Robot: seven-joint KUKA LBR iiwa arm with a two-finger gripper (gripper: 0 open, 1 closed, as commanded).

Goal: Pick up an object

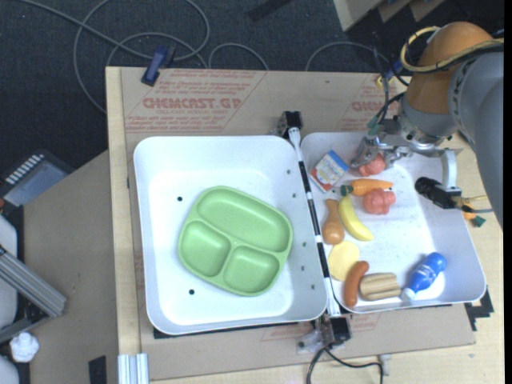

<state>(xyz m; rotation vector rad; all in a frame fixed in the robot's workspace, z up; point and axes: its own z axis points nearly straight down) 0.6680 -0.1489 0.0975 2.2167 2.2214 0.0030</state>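
A: Toy food sits right at the gripper, near the back of the right bin. It is small, pinkish red and lumpy.

B: Is it held?

A: I cannot tell. The fingers are too hard to see.

B: What is under it all?

A: A brown board with red letters holds two white bins, and the floor behind is dark carpet with thin cables.

B: What is in the left bin?

A: A green tray with three parts.

B: And in the right one?

A: A carrot, a banana, a red lump, a hot dog, a bread roll, a blue bottle, and a small white packet just left of the gripper.
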